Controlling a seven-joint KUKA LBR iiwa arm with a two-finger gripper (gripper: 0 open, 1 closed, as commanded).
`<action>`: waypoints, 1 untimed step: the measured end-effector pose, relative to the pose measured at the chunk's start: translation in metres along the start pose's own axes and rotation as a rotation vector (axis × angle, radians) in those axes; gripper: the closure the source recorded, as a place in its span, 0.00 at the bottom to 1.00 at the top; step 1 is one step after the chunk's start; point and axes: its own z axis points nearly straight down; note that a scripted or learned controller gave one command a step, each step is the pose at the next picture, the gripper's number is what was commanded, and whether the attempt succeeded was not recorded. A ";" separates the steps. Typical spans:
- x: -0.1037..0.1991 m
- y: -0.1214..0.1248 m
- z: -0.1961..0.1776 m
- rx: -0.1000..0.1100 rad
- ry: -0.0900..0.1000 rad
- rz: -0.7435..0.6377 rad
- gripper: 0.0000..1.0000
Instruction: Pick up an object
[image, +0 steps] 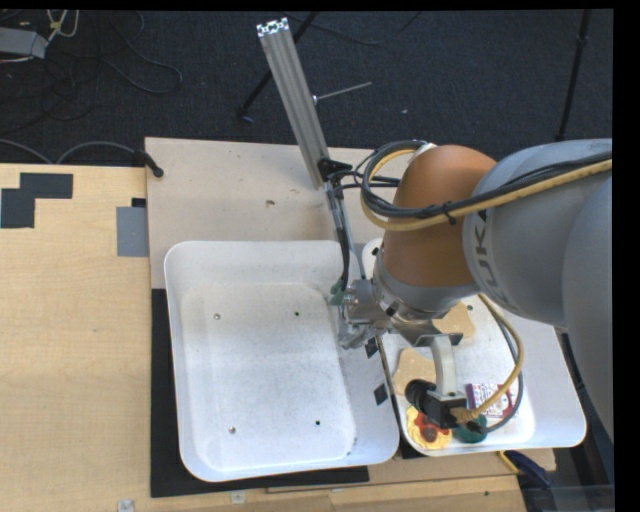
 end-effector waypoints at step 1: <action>-0.003 0.001 0.000 -0.002 -0.001 0.007 0.00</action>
